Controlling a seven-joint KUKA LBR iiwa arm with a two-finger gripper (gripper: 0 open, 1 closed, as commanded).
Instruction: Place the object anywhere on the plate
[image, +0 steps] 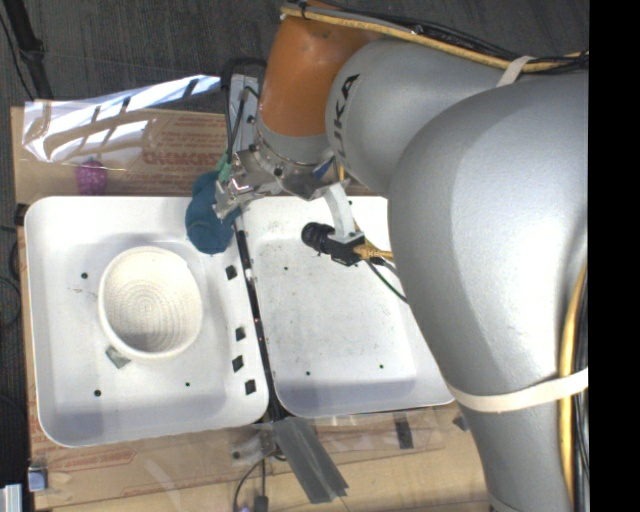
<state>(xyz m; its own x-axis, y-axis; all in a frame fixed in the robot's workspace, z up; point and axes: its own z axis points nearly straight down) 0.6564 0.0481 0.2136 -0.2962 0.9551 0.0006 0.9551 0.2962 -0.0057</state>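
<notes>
From my feed I see the bench (120, 165) with its brown cardboard surface showing behind two shallow white bins set side by side. The left bin (60, 400) holds a round white plate (150, 302), ribbed in rings, sitting near its middle. The right bin (340, 350) has only dark specks on its floor. The grey arm (480, 230) comes in from the right and covers much of that side, its orange band (300, 75) above the wrist.

The gripper (228, 192) sits over the far end of the divider between the bins. The blue object (207, 222), soft and rounded, lies right at the gripper, touching or just under its tip, at the far right corner of the left bin. It is just beyond the plate's rim, near it but not on it. I cannot tell whether the gripper is parted or closed, nor whether it has the blue object in hold.
</notes>
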